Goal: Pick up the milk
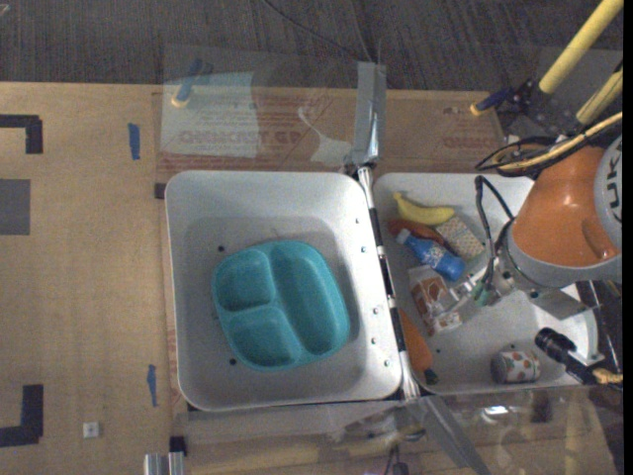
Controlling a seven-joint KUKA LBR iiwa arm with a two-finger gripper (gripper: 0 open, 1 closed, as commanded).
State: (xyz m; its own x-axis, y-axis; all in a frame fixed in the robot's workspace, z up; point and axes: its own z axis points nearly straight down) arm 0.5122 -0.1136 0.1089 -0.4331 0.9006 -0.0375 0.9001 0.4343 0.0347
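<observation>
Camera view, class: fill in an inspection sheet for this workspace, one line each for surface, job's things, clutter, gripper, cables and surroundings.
Surface: wooden bench bearing two white bins side by side, left bin and right bin.
Job's things: milk carton lying in the right bin, near its left wall.
Clutter: teal divided plate in the left bin; banana, blue bottle, carrot and small can in the right bin.
Gripper: gripper low over the right bin, just right of the milk carton; grip cannot be judged.
Cables: black cable on the floor beyond the bench.
Surroundings: dark carpet; blue tape on the bench.
</observation>
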